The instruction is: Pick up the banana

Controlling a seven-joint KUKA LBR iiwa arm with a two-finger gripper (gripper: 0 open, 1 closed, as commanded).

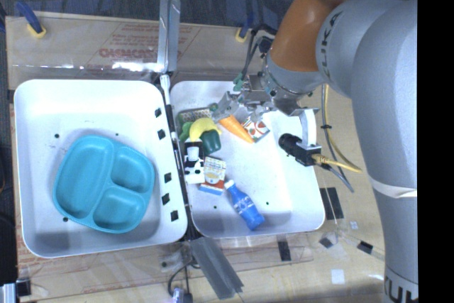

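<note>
My bench (85, 273) carries two shallow white bins side by side. The left bin (28, 152) holds a blue divided plate (104, 183). In the right bin (305, 209), along its left wall, I see the banana (201, 127) — yellow, touching a dark green item (211, 141) — beside an orange carrot-like piece (235, 128) and a blue bottle (245, 206) nearer the front. The gripper (245, 99) hangs over the bin's rear; whether it is open, I cannot tell.
</note>
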